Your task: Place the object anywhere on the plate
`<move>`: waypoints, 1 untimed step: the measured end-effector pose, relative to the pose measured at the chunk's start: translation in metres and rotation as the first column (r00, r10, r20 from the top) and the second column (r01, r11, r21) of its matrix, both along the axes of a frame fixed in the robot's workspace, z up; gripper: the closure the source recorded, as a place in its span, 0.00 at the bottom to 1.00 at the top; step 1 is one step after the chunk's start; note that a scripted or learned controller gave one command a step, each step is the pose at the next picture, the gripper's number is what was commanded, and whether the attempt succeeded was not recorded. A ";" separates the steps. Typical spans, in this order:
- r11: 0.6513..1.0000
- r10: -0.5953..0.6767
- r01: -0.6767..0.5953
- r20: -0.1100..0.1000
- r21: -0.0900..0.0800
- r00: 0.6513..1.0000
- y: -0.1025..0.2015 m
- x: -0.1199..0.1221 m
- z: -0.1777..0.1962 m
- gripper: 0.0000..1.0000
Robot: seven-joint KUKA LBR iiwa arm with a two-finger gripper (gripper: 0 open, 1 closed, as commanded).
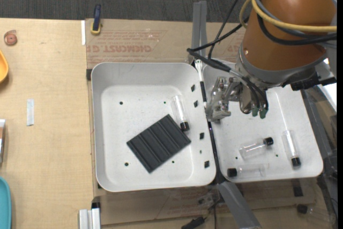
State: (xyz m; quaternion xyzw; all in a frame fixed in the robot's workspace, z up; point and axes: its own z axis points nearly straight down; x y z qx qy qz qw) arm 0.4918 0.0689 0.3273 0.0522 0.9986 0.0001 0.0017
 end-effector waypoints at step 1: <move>0.988 0.156 -0.156 -0.003 0.000 0.988 0.019 0.039 -0.055 1.00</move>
